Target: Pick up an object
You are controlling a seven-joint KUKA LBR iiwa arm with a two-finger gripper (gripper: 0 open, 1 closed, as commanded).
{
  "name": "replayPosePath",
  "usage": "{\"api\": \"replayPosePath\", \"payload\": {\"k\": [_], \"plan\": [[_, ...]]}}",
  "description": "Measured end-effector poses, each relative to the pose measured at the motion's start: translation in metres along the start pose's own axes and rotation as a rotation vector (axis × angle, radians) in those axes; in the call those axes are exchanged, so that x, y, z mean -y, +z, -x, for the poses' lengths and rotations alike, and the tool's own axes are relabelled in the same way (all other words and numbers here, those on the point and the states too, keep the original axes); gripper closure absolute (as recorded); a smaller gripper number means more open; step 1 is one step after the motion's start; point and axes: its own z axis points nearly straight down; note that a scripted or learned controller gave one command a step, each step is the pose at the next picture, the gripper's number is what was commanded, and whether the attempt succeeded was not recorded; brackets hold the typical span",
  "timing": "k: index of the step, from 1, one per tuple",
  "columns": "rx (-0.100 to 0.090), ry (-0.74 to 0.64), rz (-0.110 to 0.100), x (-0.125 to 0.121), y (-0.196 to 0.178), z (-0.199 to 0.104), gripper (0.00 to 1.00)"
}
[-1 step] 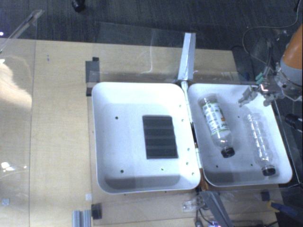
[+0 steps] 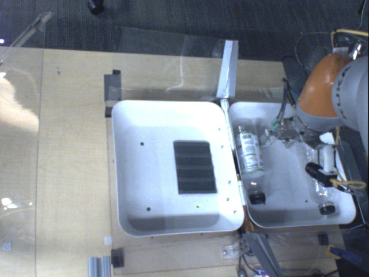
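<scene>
Item: my two-finger gripper (image 2: 286, 133), state impossible to tell, hovered over the right shallow white bin (image 2: 288, 212) beside a clear plastic bottle (image 2: 249, 154), presumably positioning to pick.

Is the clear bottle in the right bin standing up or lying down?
Lying down. The bottle rests lengthwise on the right bin's floor along its left wall, dark cap toward the near edge.
</scene>
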Motion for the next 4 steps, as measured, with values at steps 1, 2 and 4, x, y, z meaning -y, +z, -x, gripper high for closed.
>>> {"api": "replayPosePath", "payload": {"k": [1, 2, 4], "plan": [[-0.003, -0.121, -0.002, -0.01, -0.053, 0.047, 0.0], [-0.004, -0.19, -0.003, 0.006, 0.004, 0.069, 0.0], [0.0, -0.473, 0.005, 0.013, 0.007, 0.068, 0.0]]}}
